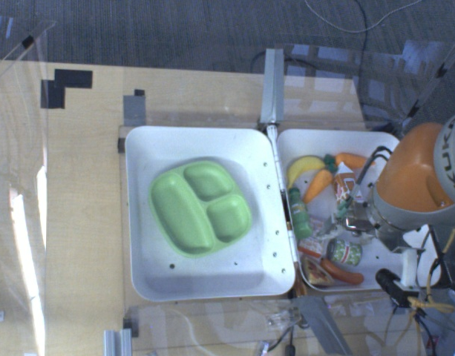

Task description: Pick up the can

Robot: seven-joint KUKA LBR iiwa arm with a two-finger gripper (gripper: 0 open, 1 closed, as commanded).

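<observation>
The can (344, 253), small with a green label and a silvery end, lies on its side in the lower part of the right bin (383, 141). My gripper (348, 218) hangs over the middle of that bin, just beyond the can in the view and close to it. The arm's orange band (409, 175) and grey wrist cover the bin's right half. Nothing shows as lifted off the bin floor.
Around the can lie a red sausage (338, 274), a green bottle (298, 217), two carrots (318, 185), a banana (304, 167) and a red-and-white packet (344, 190). The left bin (145, 269) holds a green divided plate (200, 206). A metal post (272, 87) stands between the bins.
</observation>
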